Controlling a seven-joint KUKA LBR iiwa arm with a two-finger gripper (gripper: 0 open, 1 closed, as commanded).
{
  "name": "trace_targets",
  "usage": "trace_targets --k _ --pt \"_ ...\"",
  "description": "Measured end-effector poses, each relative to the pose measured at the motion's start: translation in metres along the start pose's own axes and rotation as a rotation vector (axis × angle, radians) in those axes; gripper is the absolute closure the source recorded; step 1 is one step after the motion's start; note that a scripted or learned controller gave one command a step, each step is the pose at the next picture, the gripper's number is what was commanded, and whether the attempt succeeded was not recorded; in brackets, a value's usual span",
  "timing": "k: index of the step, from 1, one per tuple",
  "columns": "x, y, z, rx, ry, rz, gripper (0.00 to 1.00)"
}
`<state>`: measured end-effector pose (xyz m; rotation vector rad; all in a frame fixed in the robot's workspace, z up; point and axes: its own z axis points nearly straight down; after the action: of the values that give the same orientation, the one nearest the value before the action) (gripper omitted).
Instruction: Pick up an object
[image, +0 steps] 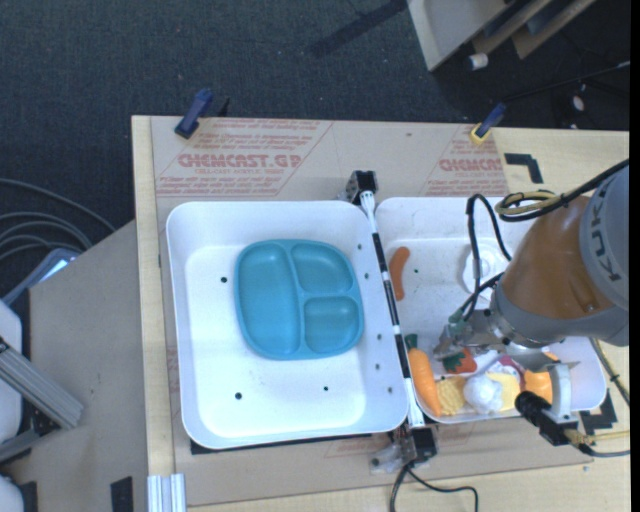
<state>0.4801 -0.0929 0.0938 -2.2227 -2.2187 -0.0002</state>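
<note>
Arm (560, 280) low over jumbled toy food (470, 385), smooth divided teal plate (298, 298) apart

We've got a teal divided plate (298, 298) sitting in the left bin (200, 400) — blue clamps (193, 113) at the bench's (150, 300) back edge, cables (40, 240) off left.

"CHEMCAST GP" printed on bench board (240, 158)

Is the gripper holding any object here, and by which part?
Cannot be told: the gripper is low over the toy pile in the right bin.
</note>
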Motion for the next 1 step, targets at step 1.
trace_targets --k 1 --pt "0.0816 -0.001 -0.0905 0.001 0.0 -0.002 1.0"
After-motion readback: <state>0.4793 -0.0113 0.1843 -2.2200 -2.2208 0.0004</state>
